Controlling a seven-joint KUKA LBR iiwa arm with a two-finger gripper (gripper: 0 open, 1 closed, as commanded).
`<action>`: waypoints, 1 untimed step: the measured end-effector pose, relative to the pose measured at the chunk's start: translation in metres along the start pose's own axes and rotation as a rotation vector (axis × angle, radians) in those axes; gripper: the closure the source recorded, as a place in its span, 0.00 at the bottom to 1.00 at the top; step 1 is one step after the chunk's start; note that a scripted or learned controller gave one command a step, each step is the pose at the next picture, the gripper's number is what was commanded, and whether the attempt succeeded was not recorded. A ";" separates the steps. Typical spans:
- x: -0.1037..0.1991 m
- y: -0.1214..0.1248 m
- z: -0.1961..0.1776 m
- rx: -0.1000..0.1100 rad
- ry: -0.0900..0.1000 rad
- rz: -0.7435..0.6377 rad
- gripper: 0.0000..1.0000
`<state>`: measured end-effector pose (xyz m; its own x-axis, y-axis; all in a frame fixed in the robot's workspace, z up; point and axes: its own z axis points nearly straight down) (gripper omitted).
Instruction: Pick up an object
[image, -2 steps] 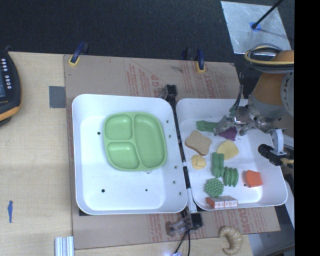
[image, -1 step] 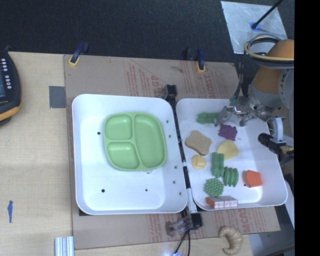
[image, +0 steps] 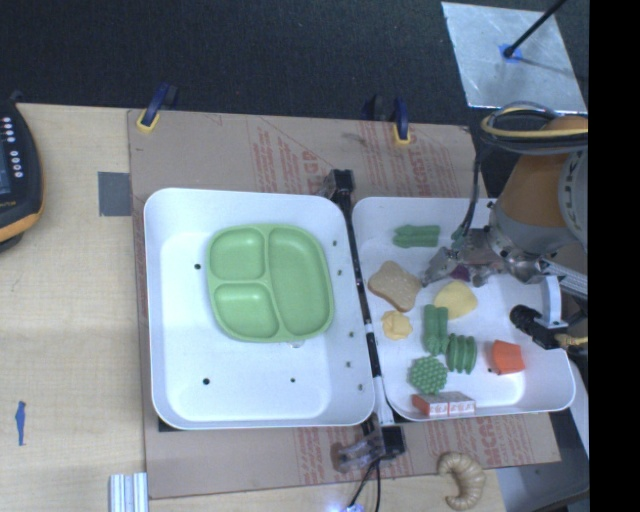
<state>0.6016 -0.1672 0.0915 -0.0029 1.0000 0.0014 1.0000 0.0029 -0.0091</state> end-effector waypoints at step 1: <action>0.022 -0.053 0.000 -0.002 -0.001 0.000 0.00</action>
